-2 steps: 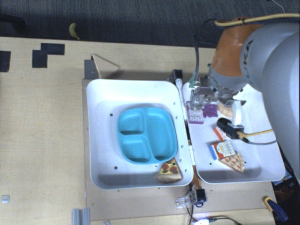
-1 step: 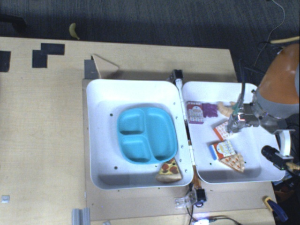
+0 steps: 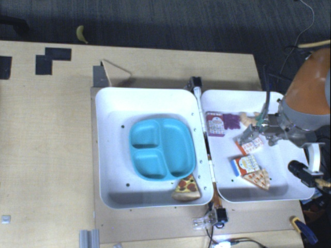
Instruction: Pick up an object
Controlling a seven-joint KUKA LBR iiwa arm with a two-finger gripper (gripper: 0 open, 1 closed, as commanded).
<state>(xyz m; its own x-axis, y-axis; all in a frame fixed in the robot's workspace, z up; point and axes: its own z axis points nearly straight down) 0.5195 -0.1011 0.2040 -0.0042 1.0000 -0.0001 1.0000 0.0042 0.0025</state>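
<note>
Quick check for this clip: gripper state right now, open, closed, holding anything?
Gripper: cannot be told; it sits low in the right bin at a small card packet.

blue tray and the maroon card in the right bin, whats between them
In the camera view, the two bins' adjoining rims lie between the blue tray and the maroon card.

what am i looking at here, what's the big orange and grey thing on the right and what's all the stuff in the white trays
It is a robot arm, seen from one camera fixed above a bench, looking down at a slant. The arm reaches in from the right. Its gripper hangs over the right bin, by a small card; whether it holds anything is unclear. That bin also has a maroon packet, a purple toy, another card and a toy pizza slice. The left bin holds a blue divided plate and another pizza slice.
</note>
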